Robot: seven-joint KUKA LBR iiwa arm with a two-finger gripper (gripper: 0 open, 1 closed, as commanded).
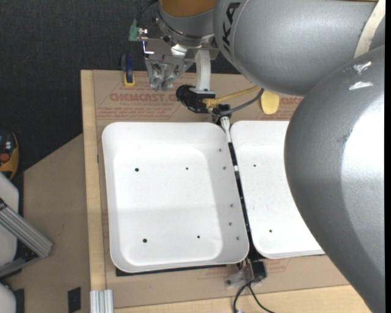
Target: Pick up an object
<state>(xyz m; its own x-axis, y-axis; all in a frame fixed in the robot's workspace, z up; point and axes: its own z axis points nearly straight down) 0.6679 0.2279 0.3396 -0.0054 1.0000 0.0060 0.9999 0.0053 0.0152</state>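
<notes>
While my claw (164,72) hangs beyond the left bin (116,183), I cannot tell its state, and I see no object to pick; a blind descent there risks hitting the desk (95,110).

White bins (122,202); grey arm (293,43), orange band (183,6).

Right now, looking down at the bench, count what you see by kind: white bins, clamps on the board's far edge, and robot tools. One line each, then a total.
White bins: 2, the left bin and the right bin
Clamps on the board's far edge: 2, a blue and yellow clamp and a pale yellow clamp
Robot tools: 1, the tool
Total: 5
</notes>
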